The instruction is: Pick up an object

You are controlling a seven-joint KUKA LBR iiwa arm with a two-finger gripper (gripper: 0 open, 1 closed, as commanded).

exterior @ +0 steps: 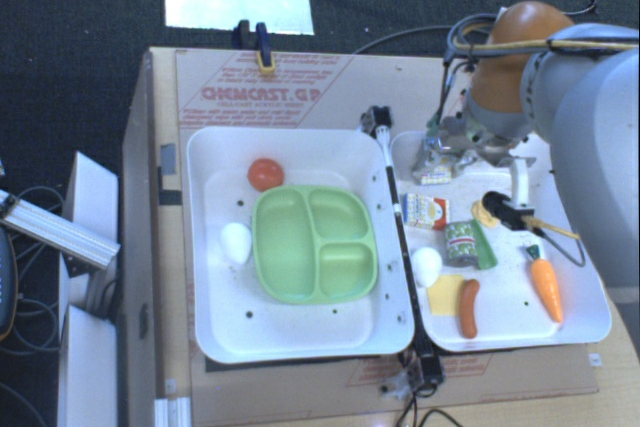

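Note:
My gripper [436,158] is low over the back left corner of the right bin [592,313], right above a small pale flat item [434,178]. Whether it touches that item is hidden. In front of it lie a small white and red carton [425,211], a green can [461,242], a white egg [427,266], a yellow cheese slice [446,295], a red sausage [468,308] and an orange carrot [546,288].
The left bin [215,320] holds a green divided plate [314,243], a red tomato [265,174] behind it and a white egg [236,242] at its left. A black rail [392,185] runs between the bins. The grey arm [590,105] covers the right bin's back right part.

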